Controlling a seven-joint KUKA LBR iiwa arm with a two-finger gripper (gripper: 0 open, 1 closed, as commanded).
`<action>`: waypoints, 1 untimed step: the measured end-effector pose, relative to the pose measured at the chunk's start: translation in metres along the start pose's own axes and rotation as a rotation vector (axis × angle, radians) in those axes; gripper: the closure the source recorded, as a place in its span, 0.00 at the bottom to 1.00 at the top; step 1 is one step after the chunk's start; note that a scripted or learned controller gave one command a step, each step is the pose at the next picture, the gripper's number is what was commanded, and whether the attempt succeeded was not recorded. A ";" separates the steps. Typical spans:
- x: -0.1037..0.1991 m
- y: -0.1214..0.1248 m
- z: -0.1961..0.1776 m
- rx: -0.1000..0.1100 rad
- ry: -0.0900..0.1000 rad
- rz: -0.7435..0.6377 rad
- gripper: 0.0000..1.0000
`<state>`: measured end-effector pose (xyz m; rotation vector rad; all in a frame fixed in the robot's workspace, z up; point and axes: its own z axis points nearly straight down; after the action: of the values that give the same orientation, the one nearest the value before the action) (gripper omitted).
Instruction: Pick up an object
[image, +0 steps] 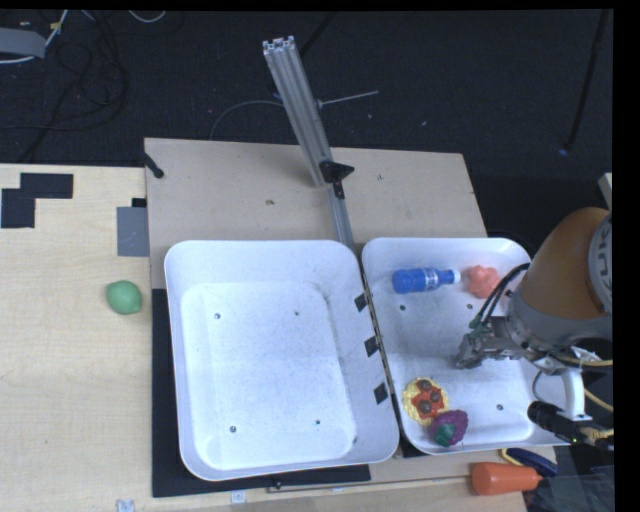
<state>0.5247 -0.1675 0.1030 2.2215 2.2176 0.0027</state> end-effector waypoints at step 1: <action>0.000 -0.001 -0.062 -0.001 0.000 -0.001 1.00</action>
<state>0.5234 -0.1671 0.1652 2.2190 2.2184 0.0038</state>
